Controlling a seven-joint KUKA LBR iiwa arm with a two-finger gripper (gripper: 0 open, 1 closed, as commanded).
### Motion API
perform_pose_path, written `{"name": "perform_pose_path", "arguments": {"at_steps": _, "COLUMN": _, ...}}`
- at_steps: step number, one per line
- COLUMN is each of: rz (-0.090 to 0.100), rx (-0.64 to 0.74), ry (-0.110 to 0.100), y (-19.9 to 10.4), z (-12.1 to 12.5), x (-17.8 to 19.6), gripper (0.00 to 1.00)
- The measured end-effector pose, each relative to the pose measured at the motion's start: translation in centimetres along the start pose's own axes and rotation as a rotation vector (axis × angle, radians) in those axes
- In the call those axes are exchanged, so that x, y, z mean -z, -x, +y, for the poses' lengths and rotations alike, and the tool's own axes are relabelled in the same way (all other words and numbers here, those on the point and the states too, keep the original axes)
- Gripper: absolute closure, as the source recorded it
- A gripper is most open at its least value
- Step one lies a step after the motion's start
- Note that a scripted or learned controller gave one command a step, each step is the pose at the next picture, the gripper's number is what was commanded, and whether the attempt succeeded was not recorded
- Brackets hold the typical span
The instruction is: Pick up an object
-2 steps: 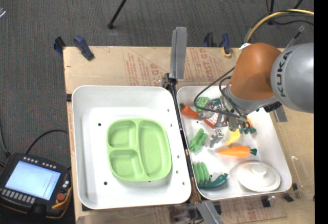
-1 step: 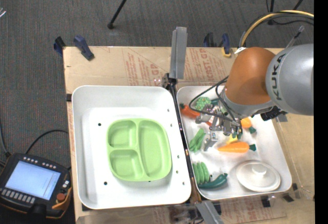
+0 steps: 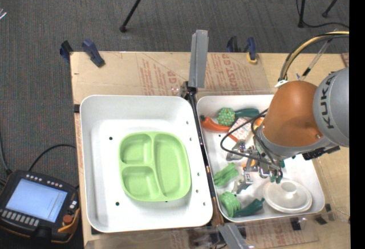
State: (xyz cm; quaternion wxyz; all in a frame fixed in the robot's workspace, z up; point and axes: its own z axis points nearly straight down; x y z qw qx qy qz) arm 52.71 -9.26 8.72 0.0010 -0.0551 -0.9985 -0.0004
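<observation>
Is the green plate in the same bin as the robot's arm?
No, the green plate lies in the left bin; the arm reaches over the right bin.

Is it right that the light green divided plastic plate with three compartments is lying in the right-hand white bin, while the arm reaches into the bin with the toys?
Not quite. The camera view shows the light green divided plastic plate lying in the left-hand white bin, not the right-hand one. The rest holds: the arm reaches into the right-hand white bin, where the toys lie.
</observation>
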Motion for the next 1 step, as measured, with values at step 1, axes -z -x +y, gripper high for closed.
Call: {"name": "perform_pose_path", "arguments": {"at_steps": 1, "rz": -0.003, "rx": -0.348, "ry": 0.000, "y": 5.13, "z": 0.01, "x": 0.05, "gripper": 0.00}}
